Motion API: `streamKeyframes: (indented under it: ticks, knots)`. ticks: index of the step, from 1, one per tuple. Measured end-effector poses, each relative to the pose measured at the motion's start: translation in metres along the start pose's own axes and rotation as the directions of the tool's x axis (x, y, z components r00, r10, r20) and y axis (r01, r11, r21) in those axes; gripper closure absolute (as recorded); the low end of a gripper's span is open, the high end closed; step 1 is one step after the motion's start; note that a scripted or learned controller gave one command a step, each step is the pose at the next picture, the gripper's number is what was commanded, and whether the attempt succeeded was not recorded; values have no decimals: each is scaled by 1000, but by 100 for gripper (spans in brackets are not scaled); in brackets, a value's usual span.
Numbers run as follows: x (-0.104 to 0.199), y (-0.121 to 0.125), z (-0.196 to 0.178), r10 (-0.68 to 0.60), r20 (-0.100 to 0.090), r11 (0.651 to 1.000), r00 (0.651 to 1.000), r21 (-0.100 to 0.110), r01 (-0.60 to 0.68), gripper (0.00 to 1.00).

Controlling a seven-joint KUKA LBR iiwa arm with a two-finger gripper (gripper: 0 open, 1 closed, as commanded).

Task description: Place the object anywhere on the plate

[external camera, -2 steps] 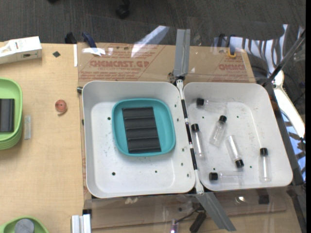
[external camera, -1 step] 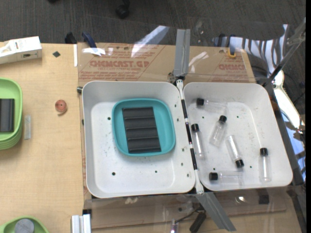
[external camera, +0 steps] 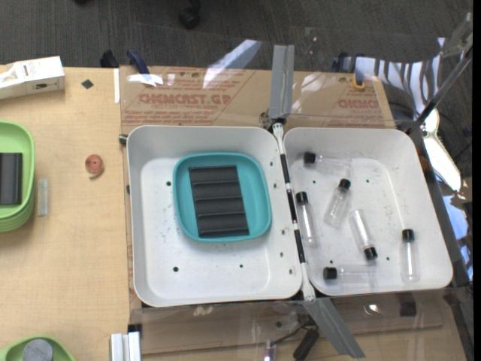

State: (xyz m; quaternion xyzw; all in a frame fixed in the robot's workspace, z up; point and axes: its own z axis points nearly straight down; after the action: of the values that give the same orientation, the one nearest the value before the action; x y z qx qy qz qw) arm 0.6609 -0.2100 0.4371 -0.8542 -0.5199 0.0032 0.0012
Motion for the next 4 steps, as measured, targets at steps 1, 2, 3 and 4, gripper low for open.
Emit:
streamKeyframes:
  ticks: [1, 2, 3, 4]
  knots:
    - [-3, 2, 0, 94, 0, 996, 996, 0, -94, 0]
    - [-4, 2, 0, 157, -1, 988, 988, 1, -157, 0]
    - [-4, 2, 0, 275, 0, 961, 961, 1, -275, 0]
    - [-7, -1, 1, 403, 0, 915, 915, 3, -403, 0]
